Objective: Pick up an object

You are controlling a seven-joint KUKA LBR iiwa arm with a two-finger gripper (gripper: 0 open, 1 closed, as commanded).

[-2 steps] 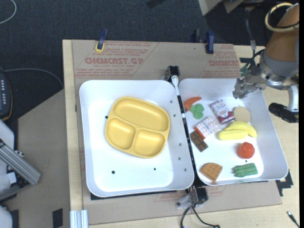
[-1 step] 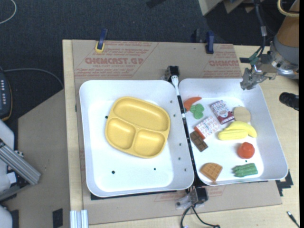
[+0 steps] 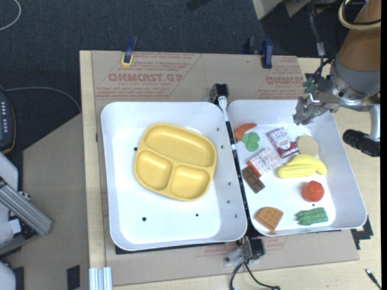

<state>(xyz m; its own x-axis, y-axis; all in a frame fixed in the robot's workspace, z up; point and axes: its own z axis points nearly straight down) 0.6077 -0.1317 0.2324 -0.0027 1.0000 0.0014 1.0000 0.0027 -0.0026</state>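
Observation:
The right bin (image 3: 344, 180) holds several toy foods: a yellow banana (image 3: 301, 167), a red tomato (image 3: 313, 190), a green bean piece (image 3: 312, 216), a waffle (image 3: 269, 217), a brown chocolate bar (image 3: 253, 179), a green broccoli (image 3: 251, 141), an orange carrot (image 3: 244, 129), two small red-and-white packets (image 3: 280, 141) and a tan cookie (image 3: 308, 144). My gripper (image 3: 307, 112) hangs over the bin's far right corner, above and behind the cookie, with nothing visibly held. Its tips are too small and dark to read.
The left bin (image 3: 121, 210) carries a yellow three-compartment plate (image 3: 175, 161). Blue and yellow clamps (image 3: 127, 54) hold the cardboard base at the far edge. A black divider clip (image 3: 219, 93) sits between the bins. Dark floor surrounds the bench.

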